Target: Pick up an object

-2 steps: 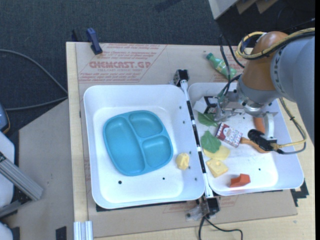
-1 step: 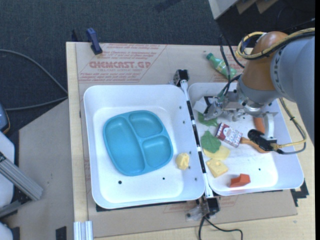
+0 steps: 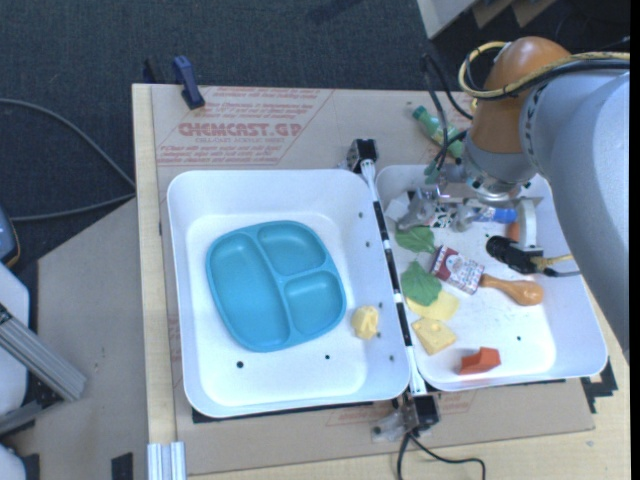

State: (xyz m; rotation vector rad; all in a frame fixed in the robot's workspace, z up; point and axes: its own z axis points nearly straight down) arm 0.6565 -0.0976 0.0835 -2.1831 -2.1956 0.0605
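Note:
My gripper (image 3: pixel 436 209) hangs low over the far left part of the right bin (image 3: pixel 575 343), just above a green leaf-shaped piece (image 3: pixel 414 238). Nothing can be seen held in it. Nearer in the same bin lie a second green piece (image 3: pixel 421 287), a red and white packet (image 3: pixel 458 270), a wooden spoon (image 3: pixel 514 290), two yellow wedges (image 3: pixel 435 334) and an orange-red block (image 3: pixel 480 360). A small blue piece (image 3: pixel 501 215) peeks out beside the wrist.
The left bin (image 3: pixel 190 198) holds a blue divided plate (image 3: pixel 275 284) and a small yellow lump (image 3: pixel 365 320) by its right wall. A green item (image 3: pixel 430 120) lies on the board behind the right bin. A blue clip (image 3: pixel 187 80) sits at the board's far left corner.

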